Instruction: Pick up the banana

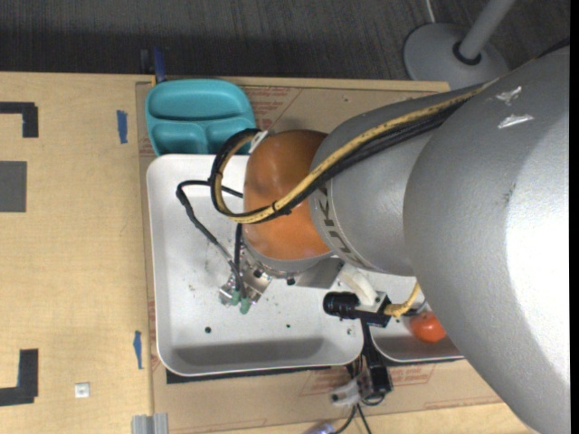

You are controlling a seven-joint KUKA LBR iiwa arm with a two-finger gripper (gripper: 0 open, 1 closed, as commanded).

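My gripper (239, 295) hangs low over the left white bin (172, 242), near the middle of its floor and slightly towards the front. The grey arm and its orange band (276, 202) cover most of the right half of the view. A thin yellow sliver (410, 298) shows at the arm's edge over the right bin (407, 351); I cannot tell whether it is the banana or cable. The arm hides the rest of that bin.
A round orange-red object (429, 329) lies in the visible corner of the right bin. A teal divided tray (199, 114) sits behind the left bin. Small dark specks dot the left bin's floor. Brown cardboard bench lies to the left.
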